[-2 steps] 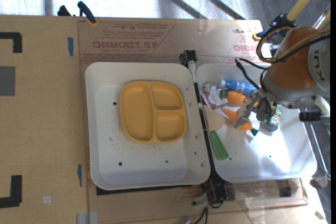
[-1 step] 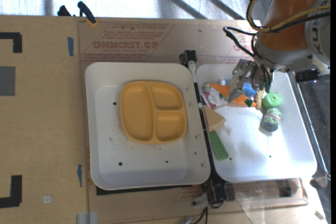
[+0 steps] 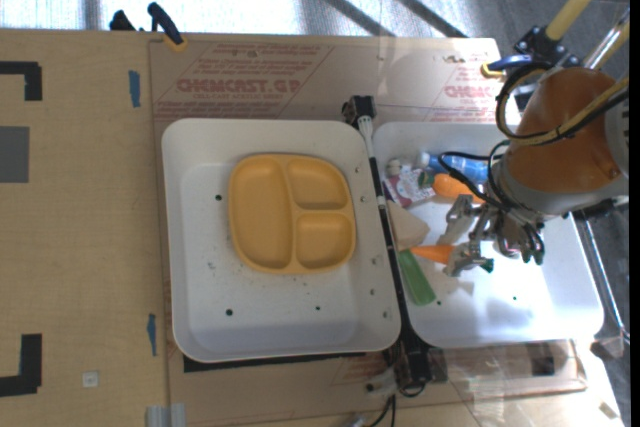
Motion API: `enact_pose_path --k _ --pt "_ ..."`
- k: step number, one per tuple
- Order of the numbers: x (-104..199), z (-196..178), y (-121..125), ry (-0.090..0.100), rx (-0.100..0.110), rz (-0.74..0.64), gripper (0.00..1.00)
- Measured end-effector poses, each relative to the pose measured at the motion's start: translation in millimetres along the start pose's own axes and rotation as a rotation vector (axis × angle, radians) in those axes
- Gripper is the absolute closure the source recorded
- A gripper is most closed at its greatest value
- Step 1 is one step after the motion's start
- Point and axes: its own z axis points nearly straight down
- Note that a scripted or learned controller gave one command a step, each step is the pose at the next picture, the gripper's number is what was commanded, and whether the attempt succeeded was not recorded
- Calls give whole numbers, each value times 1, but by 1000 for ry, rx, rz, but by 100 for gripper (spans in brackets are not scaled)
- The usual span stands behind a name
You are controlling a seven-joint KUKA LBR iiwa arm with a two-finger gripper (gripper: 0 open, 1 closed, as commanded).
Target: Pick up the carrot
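Orange-banded arm's end effector [image 3: 470, 240] — seemingly clamped on the carrot [image 3: 433, 254] — below cardboard [image 3: 250, 80] printed "CHEMCAST."

I see the claw [image 3: 468, 240] low in the right bin [image 3: 560, 315], its fingers either side of the carrot [image 3: 432, 254]. Left of the carrot lies a green piece [image 3: 417, 279]. The yellow divided plate [image 3: 292, 212] sits in the left bin [image 3: 195, 245].

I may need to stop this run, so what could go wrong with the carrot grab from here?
The carrot lies crowded against a green piece and a beige wedge near the right bin's left wall, so the hand might catch a neighbour instead. It meets the carrot at its end, so the carrot could slip free.
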Motion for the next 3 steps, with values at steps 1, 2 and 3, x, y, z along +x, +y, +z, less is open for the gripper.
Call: enact_pose_path --k 1,2,3 --pt "-2 -2 1 -5 0 -2 0" --pt "-5 37 3 -10 -1 150 0" --pt "-22 37 5 -14 -2 289 0"
